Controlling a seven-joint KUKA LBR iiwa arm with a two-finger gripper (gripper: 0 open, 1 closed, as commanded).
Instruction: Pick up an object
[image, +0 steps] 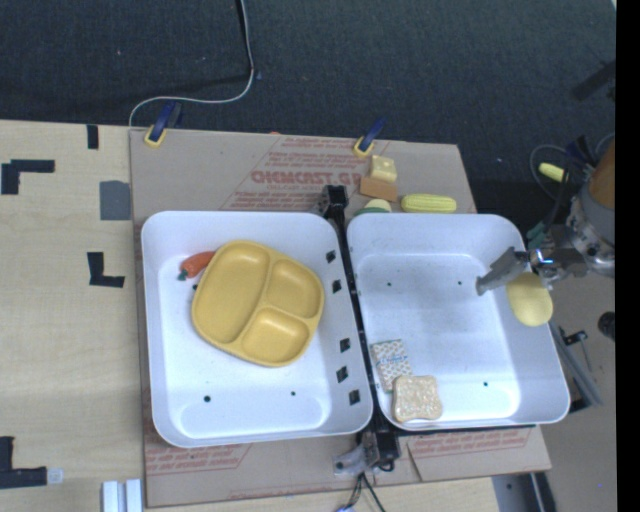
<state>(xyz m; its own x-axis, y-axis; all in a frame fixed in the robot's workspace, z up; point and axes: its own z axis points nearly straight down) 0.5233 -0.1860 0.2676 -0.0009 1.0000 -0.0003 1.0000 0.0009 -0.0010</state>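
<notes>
My gripper (522, 268) hangs over the right rim of the right bin (430, 235), reaching in from the right. A yellow lemon-like object (530, 302) sits just below and beside it, at the bin's right edge; whether it is gripped or only lying close by is unclear. At the front of the right bin lie a speckled cracker (390, 359) and a tan toast-like piece (417, 398). The left bin (240, 415) holds a yellow divided plate (259, 301), with an orange carrot (196, 263) poking out from under its upper left.
Behind the bins on the cardboard lie a tan block (379, 178), a pale green item (376, 206) and a yellow corn cob (428, 203). Clamps (160, 125) hold the cardboard's back edge. A black divider (345, 300) runs between the bins.
</notes>
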